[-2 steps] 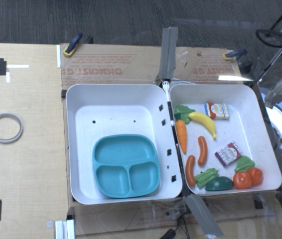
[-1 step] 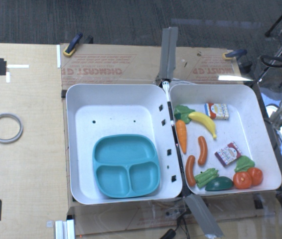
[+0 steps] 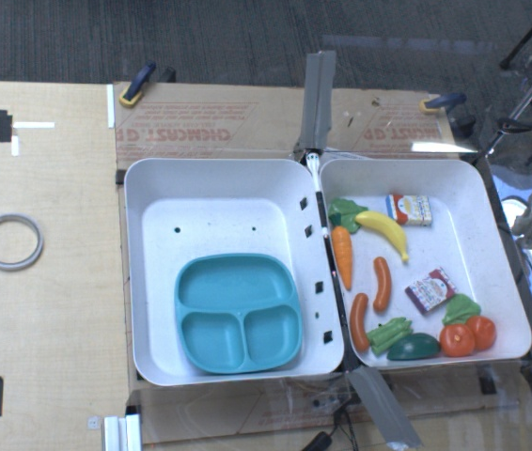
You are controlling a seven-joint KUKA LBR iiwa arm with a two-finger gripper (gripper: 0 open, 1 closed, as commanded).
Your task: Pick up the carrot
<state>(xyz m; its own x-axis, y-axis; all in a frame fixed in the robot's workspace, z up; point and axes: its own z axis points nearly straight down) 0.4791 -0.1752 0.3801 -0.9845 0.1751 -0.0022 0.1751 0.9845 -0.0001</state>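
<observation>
The carrot [image 3: 343,256] is orange with a green leafy top [image 3: 344,213]. It lies lengthwise along the left wall of the right bin [image 3: 492,205], tip pointing toward the front. A yellow banana [image 3: 385,231] lies just to its right, touching the greens.
The right bin also holds two sausages [image 3: 381,283] [image 3: 358,321], two small boxes [image 3: 409,209] [image 3: 430,291], green vegetables [image 3: 399,339] and tomatoes [image 3: 468,334]. A teal divided plate [image 3: 238,311] sits in the left bin [image 3: 144,252]. A tape roll [image 3: 7,241] lies on the bench at left.
</observation>
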